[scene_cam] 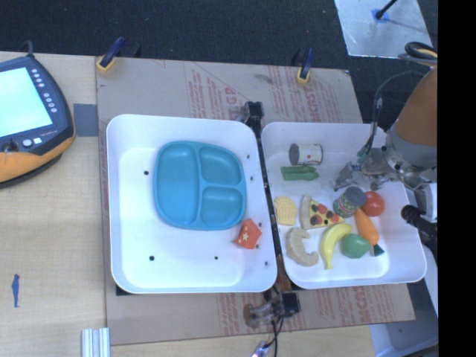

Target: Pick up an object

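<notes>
Camera view, my hand [355, 175]: I am hovering it over the right bin's [294, 275] far right part, beside the grey can [349, 200]; I cannot tell its state.
Camera view, right bin: tomato [373, 204], carrot [366, 226], banana [333, 239], pizza slice [320, 214] and corn [285, 210] are lying close together.
Camera view, left bin [126, 266]: it is carrying a blue divided plate [199, 184], with a red piece [249, 233] just beside it.

Blue divided plate [199, 185], orange wedge [249, 233], yellow banana [332, 241], red tomato [373, 204], green pepper [299, 172], white bins [126, 199]
</notes>
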You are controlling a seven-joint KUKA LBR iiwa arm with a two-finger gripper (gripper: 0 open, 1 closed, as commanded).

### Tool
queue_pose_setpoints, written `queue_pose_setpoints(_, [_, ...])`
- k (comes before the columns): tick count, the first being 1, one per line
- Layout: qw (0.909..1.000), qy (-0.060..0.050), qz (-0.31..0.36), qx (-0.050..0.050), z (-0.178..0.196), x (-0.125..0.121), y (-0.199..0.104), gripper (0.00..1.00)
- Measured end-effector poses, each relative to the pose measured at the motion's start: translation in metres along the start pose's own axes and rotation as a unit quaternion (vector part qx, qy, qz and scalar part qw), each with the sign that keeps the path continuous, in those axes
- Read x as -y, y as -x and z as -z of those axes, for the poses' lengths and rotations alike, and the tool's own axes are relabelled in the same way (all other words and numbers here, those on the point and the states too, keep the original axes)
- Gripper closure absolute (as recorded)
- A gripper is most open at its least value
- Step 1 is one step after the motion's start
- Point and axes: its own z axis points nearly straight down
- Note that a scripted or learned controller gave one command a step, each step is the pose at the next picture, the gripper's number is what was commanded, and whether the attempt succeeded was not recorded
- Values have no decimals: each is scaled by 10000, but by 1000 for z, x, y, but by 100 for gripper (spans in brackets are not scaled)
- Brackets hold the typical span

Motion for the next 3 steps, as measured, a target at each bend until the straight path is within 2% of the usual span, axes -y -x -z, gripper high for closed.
queue_pose_setpoints(1, [10000,9,-9,-10,-11,51,-4,0])
queue_pose_setpoints(2, [10000,4,16,-1,0,50,-3,100])
queue_pose_setpoints(3, [10000,4,15,0,0,51,-3,0])
